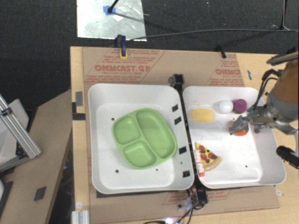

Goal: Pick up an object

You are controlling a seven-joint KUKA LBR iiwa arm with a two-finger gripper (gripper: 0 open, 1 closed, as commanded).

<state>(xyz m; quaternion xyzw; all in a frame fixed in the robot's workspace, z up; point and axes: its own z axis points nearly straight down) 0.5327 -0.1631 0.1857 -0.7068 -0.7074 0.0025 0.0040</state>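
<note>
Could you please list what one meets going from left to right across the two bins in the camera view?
Green divided plate → pizza slice → white ball → purple object → end effector, over a small red-orange object.

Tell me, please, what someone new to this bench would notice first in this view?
Probably the green divided plate, lying alone in the left bin. Next, the right bin with its small items: a pizza slice toy near the front, and a yellow piece, white ball and purple piece at the back. The gripper is over a red-orange object there.
</note>
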